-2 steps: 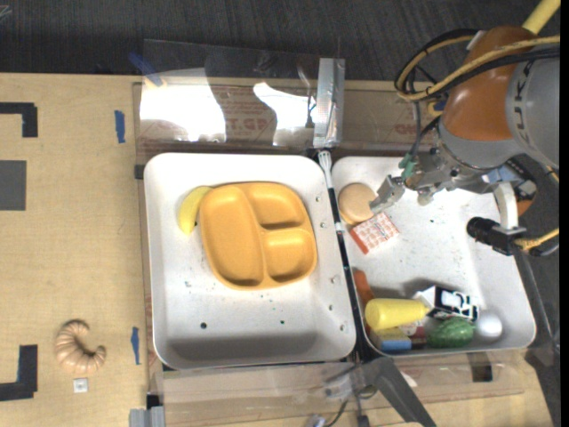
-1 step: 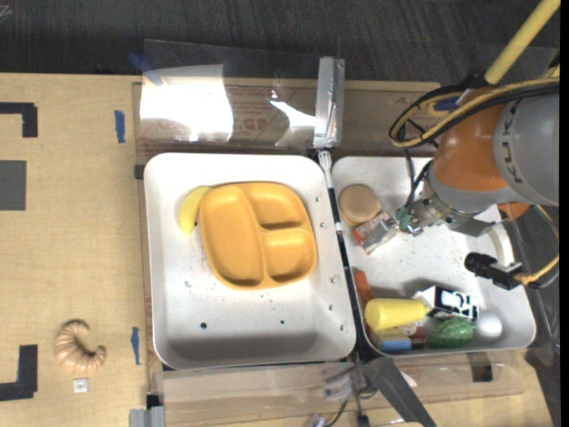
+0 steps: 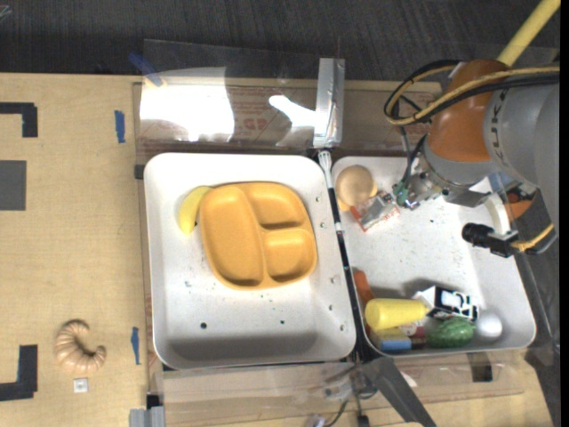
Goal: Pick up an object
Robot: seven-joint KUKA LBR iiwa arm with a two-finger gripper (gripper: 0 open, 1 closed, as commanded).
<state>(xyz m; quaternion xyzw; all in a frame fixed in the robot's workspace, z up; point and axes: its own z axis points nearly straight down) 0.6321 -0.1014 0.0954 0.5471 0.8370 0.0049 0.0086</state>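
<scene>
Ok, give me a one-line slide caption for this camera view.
KUKA arm's gripper low in right bin beside a beige ball; orange divided tray fills left bin.

Pretty bright, even light overhead; big white glare on the clear plastic sheet [image 3: 227, 114] up top, shadows soft, focus slightly mushy.

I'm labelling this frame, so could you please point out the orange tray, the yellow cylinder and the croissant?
Orange tray [image 3: 258, 234], camera view: centre divider.
Yellow cylinder [image 3: 396, 313], camera view: middle of its side.
Croissant [image 3: 78, 345], camera view: middle of its curve.
</scene>
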